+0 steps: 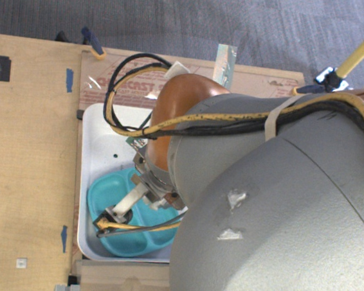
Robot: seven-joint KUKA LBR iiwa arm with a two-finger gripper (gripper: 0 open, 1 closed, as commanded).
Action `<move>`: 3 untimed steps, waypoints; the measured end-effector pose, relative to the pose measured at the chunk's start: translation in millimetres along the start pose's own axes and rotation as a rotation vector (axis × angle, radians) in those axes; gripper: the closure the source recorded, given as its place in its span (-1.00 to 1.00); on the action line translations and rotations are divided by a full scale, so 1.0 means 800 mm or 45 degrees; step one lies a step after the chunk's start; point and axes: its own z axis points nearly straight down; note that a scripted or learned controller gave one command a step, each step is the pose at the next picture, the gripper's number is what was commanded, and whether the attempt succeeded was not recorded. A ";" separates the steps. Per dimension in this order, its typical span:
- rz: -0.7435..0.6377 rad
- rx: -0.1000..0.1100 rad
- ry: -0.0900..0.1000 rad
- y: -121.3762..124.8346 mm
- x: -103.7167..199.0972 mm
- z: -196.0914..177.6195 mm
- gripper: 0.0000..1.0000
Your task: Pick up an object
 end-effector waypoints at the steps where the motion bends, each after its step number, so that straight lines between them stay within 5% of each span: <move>1: 0.634 -0.003 -0.008 0.001 -0.003 0.056 1.00; 2: 0.708 -0.003 0.000 0.001 -0.001 -0.015 1.00; 3: 0.267 0.001 -0.009 0.041 -0.040 -0.042 1.00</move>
